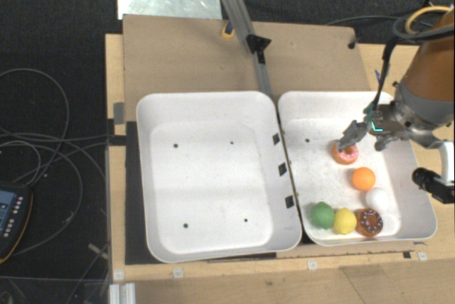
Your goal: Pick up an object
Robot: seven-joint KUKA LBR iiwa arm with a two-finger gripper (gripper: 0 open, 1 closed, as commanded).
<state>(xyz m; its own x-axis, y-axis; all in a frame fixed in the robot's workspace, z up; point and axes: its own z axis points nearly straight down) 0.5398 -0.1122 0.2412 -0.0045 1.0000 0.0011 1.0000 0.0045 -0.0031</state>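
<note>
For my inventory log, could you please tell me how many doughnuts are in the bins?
2, both in the right bin: a pink doughnut beneath the gripper, and a brown doughnut near the front edge.

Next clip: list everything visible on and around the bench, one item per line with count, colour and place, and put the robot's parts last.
Bins: 2, white, side by side on the bench; left bin, right bin.
Pink doughnut: 1, pink, middle of the right bin, under the gripper.
Orange ball: 1, orange, right bin, nearer the camera than the pink doughnut.
White ball: 1, white, right bin, just below the orange ball.
Green ball: 1, green, near front edge of right bin.
Yellow lemon: 1, yellow, beside the green ball.
Chocolate doughnut: 1, brown with sprinkles, front right of right bin.
Handheld pendant: 1, dark, floor at far left, among cables.
Arm: 1, grey and orange, from the right.
Gripper: 1, dark, at the pink doughnut.
</note>
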